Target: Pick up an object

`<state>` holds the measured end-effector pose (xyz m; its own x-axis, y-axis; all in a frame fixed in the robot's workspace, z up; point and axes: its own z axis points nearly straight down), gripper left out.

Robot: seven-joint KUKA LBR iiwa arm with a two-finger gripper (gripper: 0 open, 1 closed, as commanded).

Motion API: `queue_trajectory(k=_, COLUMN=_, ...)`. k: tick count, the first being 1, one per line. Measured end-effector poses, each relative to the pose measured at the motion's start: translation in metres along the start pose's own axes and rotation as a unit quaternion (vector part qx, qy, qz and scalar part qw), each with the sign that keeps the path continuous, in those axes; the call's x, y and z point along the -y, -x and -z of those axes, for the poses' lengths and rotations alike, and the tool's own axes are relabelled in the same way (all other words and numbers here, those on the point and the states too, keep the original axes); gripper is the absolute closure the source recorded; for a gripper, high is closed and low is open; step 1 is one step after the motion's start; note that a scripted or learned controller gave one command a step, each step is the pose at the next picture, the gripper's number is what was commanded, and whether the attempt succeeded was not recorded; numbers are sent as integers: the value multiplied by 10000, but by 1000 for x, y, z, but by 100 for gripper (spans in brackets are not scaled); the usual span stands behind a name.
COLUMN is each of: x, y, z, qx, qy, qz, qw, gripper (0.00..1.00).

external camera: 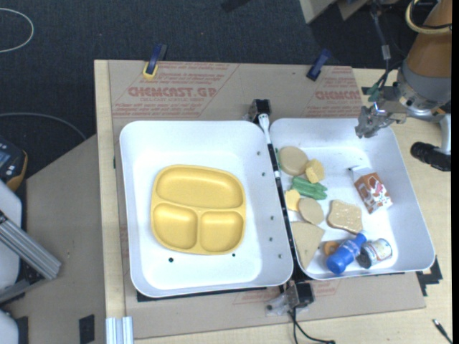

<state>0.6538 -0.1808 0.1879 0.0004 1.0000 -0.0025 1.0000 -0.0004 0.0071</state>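
Observation:
My gripper [368, 126] hangs over the far right corner of the right bin [405, 165], with nothing visible between its fingers. Below it in that bin lie several toy foods: a round tan cookie [292, 159], a yellow cheese block [315, 170], a green pea pod [310, 188], a toast slice [345, 217], a red and white snack packet [371, 192], a blue bottle [344, 256] and a small tin [378, 250]. The packet is the nearest item to the gripper, well toward the front of it.
The left bin [136, 192] holds a yellow three-compartment tray [198, 208]. A black divider with clips [261, 111] runs between the bins. Blue clamps [154, 59] pin the cardboard at the back. The arm's orange band [432, 49] rises at the upper right.

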Motion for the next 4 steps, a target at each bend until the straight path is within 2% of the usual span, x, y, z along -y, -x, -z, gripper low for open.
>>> queue_trajectory(k=1, x=-2, y=0, z=40, qx=0, qy=1, qz=7, qw=10000, gripper=100)
queue_trajectory(k=2, x=34, y=-47, z=47, qx=-20, qy=-53, qz=12, qw=10000, gripper=100)
queue_trajectory(k=4, x=90, y=-133, z=57, qx=-23, qy=-56, qz=19, qw=10000, gripper=100)
